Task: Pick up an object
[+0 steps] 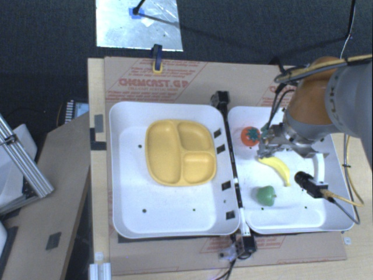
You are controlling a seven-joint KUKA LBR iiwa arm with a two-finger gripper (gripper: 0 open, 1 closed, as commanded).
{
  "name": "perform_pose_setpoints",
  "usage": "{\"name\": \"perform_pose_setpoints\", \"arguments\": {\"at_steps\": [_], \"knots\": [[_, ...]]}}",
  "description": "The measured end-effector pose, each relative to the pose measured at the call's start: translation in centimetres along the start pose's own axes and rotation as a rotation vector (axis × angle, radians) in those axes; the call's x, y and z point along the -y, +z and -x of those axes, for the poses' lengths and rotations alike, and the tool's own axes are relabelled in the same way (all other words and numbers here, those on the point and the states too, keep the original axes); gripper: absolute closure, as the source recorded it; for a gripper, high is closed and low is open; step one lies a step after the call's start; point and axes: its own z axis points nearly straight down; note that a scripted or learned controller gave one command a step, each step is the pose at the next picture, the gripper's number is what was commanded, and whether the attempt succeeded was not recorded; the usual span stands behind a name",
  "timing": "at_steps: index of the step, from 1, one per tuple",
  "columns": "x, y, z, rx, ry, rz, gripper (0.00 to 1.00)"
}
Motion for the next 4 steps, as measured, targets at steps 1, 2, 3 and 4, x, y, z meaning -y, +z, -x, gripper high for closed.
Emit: {"name": "perform_pose_setpoints", "arguments": {"at_steps": [1,2,3,4], "knots": [[0.7,-5.4,0.7,0.000,0.000,0.003,1.00],[1.4,-10.9,0.2,0.000,-0.006,0.005,1.00],[1.2,-16.2,0.2,0.000,-0.006,0.004,1.00],[0.1,-16.3,-4.8,-0.002,-0.010,0.001,1.00]]}}
